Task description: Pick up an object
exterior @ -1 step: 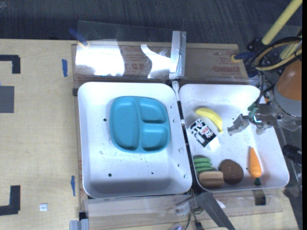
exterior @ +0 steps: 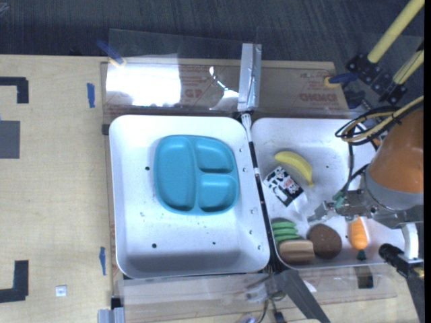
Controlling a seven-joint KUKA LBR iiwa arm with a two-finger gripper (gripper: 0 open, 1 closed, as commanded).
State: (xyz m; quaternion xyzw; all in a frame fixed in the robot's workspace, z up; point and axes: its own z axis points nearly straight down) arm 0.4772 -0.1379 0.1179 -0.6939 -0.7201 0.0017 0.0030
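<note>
the arm (exterior: 404,167) reached in over the right bin (exterior: 316,130), its orange band sitting above that bin's right side. the gripper (exterior: 335,207) hung low at the bin's right-centre, just above a brown rounded object (exterior: 326,240), perhaps a kiwi or a potato. nothing could be made out between its tips, and how far they were parted could not be told, since the metal parts blurred into the white floor.

taking the right bin as the landmark: a yellow banana (exterior: 296,165) lay in its upper middle, curved and tilted. just below the banana, toward the bin's left wall, sat a small black-and-white patterned item (exterior: 284,185). a green ridged item (exterior: 284,230) rested by the bin's lower left wall, with a tan bread-like piece (exterior: 296,250) just under it at the lower edge. the brown rounded object touched that tan piece on its right. an orange carrot-like toy (exterior: 359,234) lay upright near the bin's lower right, beside the arm's wrist.

the left bin (exterior: 128,200) adjoined the right bin's left wall and held a blue divided plate (exterior: 195,173), its two small compartments on the side nearer the right bin. the wooden bench (exterior: 47,194) spread out beyond the left bin.
</note>
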